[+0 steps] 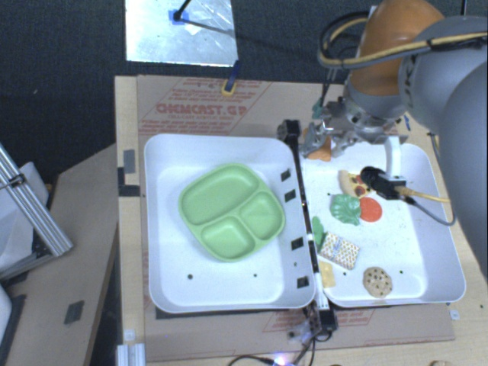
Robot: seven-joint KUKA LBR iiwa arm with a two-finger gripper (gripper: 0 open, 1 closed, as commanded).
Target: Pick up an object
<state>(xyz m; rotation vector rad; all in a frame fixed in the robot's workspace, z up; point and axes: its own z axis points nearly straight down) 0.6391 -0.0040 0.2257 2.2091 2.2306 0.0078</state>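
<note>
Bins: two shallow white bins side by side, the left bin (164,280) and the right bin (438,269), touching along a middle divider.
Left bin contents: one green tray (232,212) with three compartments, lying flat near the middle.
Right bin contents: seven small things by my count.
Orange piece: one orange piece (323,155) at the far left corner of the right bin, just below my tool.
Yellow-red piece: one yellow-red food toy (349,182), partly under a black part of my wrist gear.
Green leafy piece: one green leafy toy (345,209), touching the red disc beside it.
Red disc: one red disc (370,210), flat on the bin floor.
Green sliver: one small green sliver (317,228) by the divider.
Patterned square: one patterned square packet (340,250), tilted, with a pale yellow edge below it.
Cookie: one cookie (377,281) near the front of the right bin.
My gripper: my gripper (320,139) hangs over the far left corner of the right bin, above the orange piece; I cannot tell how it is set, nor whether it touches anything.
</note>
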